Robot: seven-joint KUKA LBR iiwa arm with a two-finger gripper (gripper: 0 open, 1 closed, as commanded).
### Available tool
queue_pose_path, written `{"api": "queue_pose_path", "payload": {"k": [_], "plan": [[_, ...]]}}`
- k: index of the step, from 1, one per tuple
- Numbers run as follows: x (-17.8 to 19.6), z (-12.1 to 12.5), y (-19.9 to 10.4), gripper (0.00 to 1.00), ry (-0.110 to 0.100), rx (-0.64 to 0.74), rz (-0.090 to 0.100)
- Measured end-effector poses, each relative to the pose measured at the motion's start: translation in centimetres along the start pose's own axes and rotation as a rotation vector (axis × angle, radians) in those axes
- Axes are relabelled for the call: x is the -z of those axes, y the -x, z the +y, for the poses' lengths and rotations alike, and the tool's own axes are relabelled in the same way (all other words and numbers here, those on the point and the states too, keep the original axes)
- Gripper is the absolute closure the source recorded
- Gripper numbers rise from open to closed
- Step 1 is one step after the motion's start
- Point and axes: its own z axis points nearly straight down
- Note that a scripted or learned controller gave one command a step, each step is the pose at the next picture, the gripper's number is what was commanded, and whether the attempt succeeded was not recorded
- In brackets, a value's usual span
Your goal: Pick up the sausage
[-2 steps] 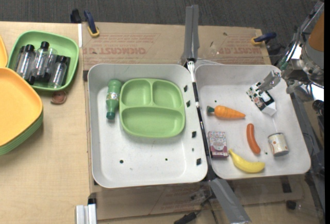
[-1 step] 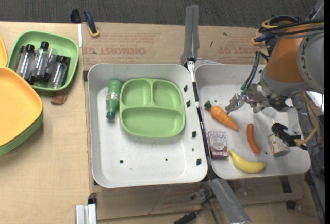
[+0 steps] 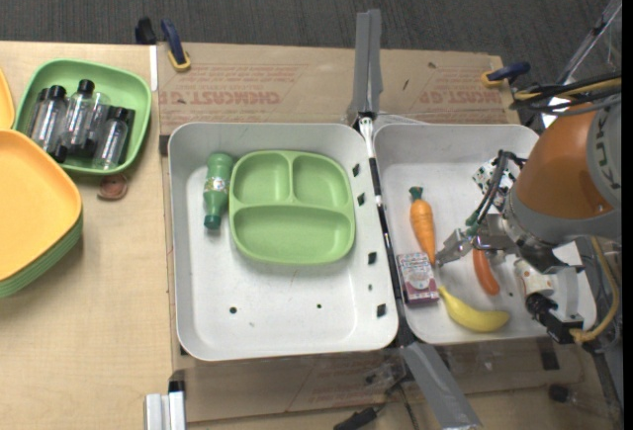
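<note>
I have the gripper low in the right bin, jaws spread and holding nothing. The sausage lies just beside them, between carrot and banana. This looks like the approach; next I'd shift over the sausage, then close.

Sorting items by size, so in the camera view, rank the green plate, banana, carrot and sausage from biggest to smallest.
1. green plate
2. and 3. carrot and banana, which look too alike to rank
4. sausage, partly hidden by the arm
</note>
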Motion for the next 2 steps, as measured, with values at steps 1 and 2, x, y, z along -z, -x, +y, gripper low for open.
{"api": "queue_pose_path", "payload": {"k": [1,2], "plan": [[0.8,0.0,0.1,1.00,-0.001,-0.004,0.000],[17.6,-0.9,-3.9,1.00,0.002,-0.167,-0.003]]}}
